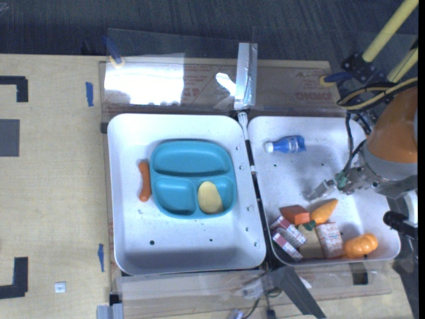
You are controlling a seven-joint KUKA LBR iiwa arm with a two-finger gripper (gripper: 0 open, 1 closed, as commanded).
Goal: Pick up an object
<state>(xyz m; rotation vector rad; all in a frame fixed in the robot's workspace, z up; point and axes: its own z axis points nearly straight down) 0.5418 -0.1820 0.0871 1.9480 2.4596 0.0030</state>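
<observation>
On the bench, two shallow white plastic bins sat side by side, the left bin [126,198] and the right bin [265,126] touching along a central divide. Inside the left bin lay a blue moulded plastic tray with three compartments [192,177]; a pale yellow, lemon-shaped toy [210,197] rested in the tray's lower right compartment, and an orange sausage-shaped toy [144,181] lay on the bin floor just beside the tray's left edge. The right bin held the pickable clutter: a small blue plastic bottle with a white cap [285,144] lay on its side near the upper wall, well apart from a cluster in the lower part, where an orange carrot-like toy [323,212] sat beside a reddish-brown block [294,214], with a red and white striped packet [287,238] and a pale labelled carton [329,239] below them and a round orange pumpkin-like toy [361,245] near the lower right corner. From the right, the grey arm with its orange band [393,138] reached over this bin, and its two-finger gripper [325,187] hung low just above the carrot-like toy, between the bottle and the cluster. Whether the gripper was spread or pressed together I could not tell, and nothing could be made out between its tips.
</observation>
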